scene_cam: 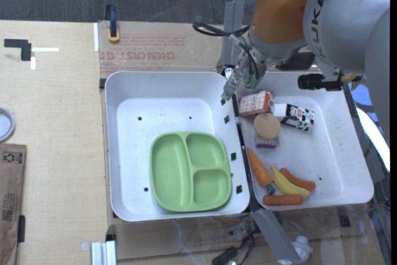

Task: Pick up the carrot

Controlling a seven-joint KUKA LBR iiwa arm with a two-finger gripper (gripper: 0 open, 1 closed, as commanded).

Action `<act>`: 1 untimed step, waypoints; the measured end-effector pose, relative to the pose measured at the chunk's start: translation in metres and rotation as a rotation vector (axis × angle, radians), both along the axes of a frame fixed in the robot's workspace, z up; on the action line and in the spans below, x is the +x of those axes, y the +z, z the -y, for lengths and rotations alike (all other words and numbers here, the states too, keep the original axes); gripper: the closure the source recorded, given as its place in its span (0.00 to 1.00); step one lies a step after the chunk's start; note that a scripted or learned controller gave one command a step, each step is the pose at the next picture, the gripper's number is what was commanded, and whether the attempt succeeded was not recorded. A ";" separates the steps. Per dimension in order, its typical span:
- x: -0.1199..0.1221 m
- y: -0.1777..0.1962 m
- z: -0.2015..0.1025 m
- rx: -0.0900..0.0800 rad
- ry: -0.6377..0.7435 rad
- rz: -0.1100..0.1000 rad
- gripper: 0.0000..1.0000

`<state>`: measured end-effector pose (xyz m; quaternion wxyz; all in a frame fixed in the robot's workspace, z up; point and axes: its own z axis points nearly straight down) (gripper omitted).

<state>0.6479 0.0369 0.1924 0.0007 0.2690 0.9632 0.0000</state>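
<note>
The carrot (259, 167) is orange and tapered. It lies on the floor of the right bin (347, 152) against that bin's left wall, pointing up-left. Right of it are a yellow banana (286, 183) and two orange-red sausages (299, 181). My gripper (234, 80) hangs below the orange wrist band over the back of the divider between the two bins. It is well behind the carrot and apart from it, with nothing visibly held.
Between gripper and carrot lie a red-and-white carton (255, 102), a black-and-white carton (298, 116) and a tan round thing (267, 126) on a purple block. The left bin (124, 133) holds a green divided plate (191, 169). Cables hang near the wrist.
</note>
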 end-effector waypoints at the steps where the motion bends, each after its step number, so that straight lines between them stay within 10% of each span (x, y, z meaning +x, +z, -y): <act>1: 0.000 0.000 -0.020 0.000 0.222 0.002 1.00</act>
